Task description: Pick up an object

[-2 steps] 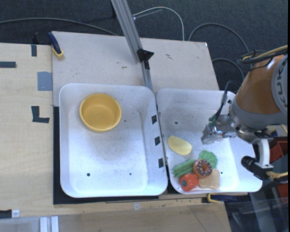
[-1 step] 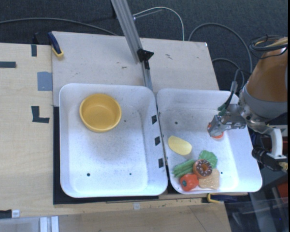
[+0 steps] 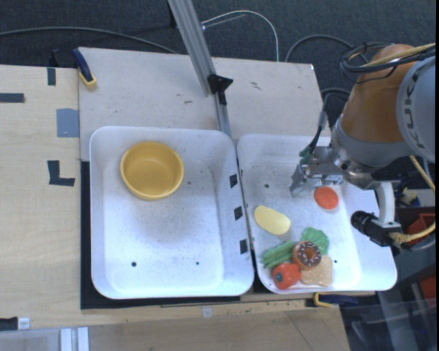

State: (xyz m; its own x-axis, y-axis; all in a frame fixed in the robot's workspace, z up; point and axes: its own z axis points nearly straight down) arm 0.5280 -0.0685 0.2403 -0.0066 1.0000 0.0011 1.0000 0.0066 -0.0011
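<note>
Here the gripper [image 3: 308, 178] hung over the right bin [image 3: 278, 152], near the middle of its far half, with the arm [image 3: 380, 115] reaching in across the bin's right edge. An orange-red piece [image 3: 326, 197] lay just beside the gripper, toward the bin's right edge, and looked the nearest thing to take. A yellow piece [image 3: 271, 220] sat closer to the divider between the bins. A heap of toy food crowded the near right corner: green leaves [image 3: 279, 254], a donut [image 3: 308, 254], a tomato [image 3: 285, 275] and a tan slice [image 3: 318, 272]. A yellow bowl [image 3: 152, 169] stood in the far left part of the left bin [image 3: 168, 262].

To do this step well, the arm should probably centre over one lone item, such as the orange-red piece, straddle its narrow side and descend straight, avoiding the crowded corner where pieces touch.

Whether the gripper was spread or clenched I could not tell at this angle, and nothing was plainly seen held in it
</note>
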